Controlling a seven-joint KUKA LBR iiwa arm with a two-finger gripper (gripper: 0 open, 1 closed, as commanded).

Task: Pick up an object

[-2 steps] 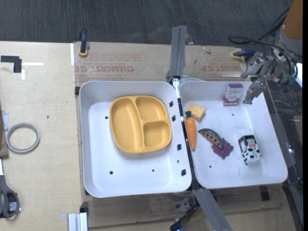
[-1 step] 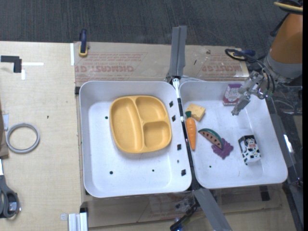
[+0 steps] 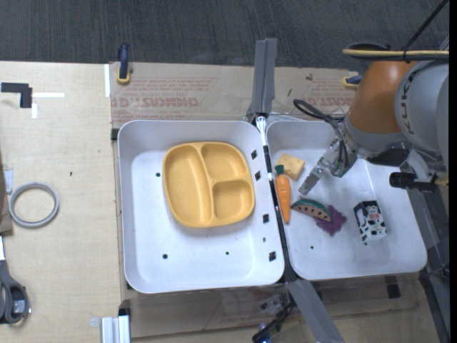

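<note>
Carrot (image 3: 283,197) lies against the right bin's (image 3: 400,259) left wall, cheese wedge (image 3: 291,166) at its 1 o'clock, melon slice (image 3: 319,213) at 4 o'clock. At 2 o'clock hangs the hand (image 3: 313,182), tilted toward them, likely lining up; fingers nearly together, gripping nothing.

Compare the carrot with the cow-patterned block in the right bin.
The carrot is orange with a green top; the cow-patterned block is white with black patches. The carrot is long, slim and tapered, while the block is short and boxy. The carrot lies against the bin's left wall, by the divider; the block sits toward the right side. Both rest on the floor of the right bin, apart from the pincer.
</note>
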